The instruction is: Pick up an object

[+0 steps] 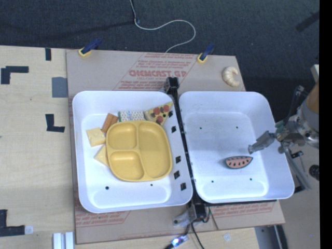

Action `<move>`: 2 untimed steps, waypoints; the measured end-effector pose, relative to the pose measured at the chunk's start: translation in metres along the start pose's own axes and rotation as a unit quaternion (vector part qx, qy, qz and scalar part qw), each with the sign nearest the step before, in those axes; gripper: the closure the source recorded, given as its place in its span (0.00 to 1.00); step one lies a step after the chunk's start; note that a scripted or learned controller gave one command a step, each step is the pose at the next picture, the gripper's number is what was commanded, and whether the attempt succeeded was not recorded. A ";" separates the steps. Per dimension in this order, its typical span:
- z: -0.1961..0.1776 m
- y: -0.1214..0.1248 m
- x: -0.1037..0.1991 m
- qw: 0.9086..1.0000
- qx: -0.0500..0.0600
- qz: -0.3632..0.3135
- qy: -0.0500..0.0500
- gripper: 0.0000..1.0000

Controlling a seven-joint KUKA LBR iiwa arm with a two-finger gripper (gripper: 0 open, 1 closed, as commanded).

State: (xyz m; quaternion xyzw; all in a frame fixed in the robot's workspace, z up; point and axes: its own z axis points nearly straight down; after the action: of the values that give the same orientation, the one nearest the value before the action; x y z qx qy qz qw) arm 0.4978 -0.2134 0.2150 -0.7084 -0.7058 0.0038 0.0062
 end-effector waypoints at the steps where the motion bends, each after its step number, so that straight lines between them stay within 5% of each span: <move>1: -0.007 0.003 0.000 1.000 -0.006 -0.002 -0.002 0.00; 2: 0.055 0.006 -0.005 1.000 -0.004 -0.002 -0.001 0.00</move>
State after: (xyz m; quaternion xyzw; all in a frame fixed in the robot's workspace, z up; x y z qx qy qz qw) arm 0.5027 -0.2183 0.1598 -0.7069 -0.7073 0.0018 0.0028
